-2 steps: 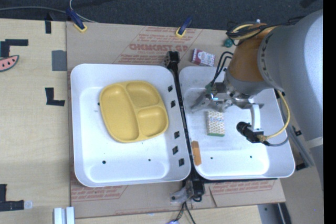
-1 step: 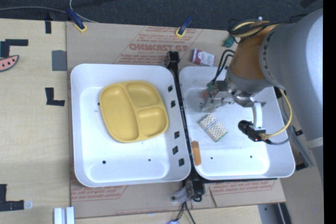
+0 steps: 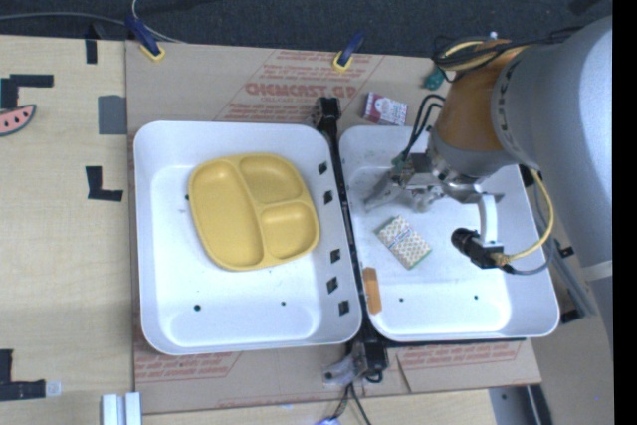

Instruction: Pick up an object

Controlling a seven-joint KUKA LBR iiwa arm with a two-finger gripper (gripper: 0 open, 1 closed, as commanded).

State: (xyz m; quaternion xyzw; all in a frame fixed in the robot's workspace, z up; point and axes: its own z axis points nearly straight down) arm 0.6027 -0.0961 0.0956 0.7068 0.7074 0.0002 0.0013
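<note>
The grey arm with its orange band enters from the right of the frame and reaches down into the right-hand shallow white bin [image 3: 518,314]. The two-finger metal gripper [image 3: 383,191] sits low in the upper left part of that bin, fingers spread apart with nothing between them. A small rectangular packet with a green-and-white checked pattern [image 3: 403,241] lies flat on the bin floor just below the gripper, apart from it. A yellow plastic divided plate with three compartments [image 3: 254,210] rests in the left-hand white bin [image 3: 164,314]. A small orange item [image 3: 371,289] lies at the right bin's left edge.
</note>
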